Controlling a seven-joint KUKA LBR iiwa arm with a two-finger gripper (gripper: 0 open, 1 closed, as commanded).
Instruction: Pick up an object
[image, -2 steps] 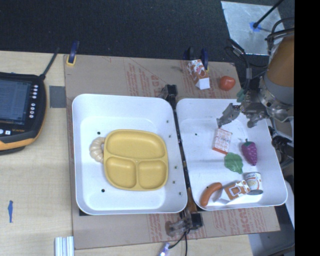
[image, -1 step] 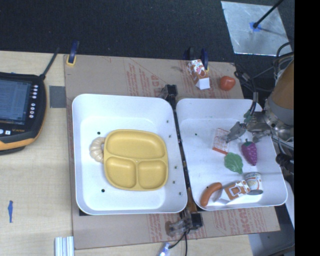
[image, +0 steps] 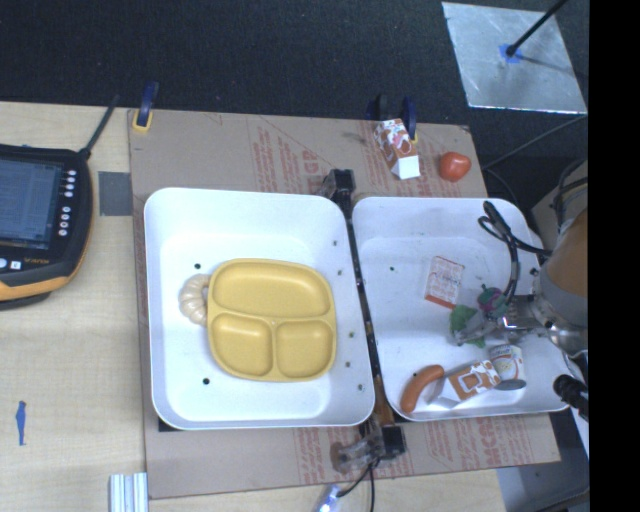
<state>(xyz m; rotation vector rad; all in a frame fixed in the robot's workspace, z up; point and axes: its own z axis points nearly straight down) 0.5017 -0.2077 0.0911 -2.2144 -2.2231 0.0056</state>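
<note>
My gripper reaches in from the right and is low in the right bin, near its right wall. Just to its left, touching or nearly touching it, lies a green leafy toy. A small white and orange carton lies on its side just below the gripper. An orange-brown sausage rests at the bin's front, left of the carton. A red and white packet lies flat in the middle of the bin. Nothing shows as held.
The left bin holds a yellow three-compartment plate with a beige pastry tucked against its left side. Behind the bins, on the cardboard, stand a small carton and a red tomato. A pendant lies far left.
</note>
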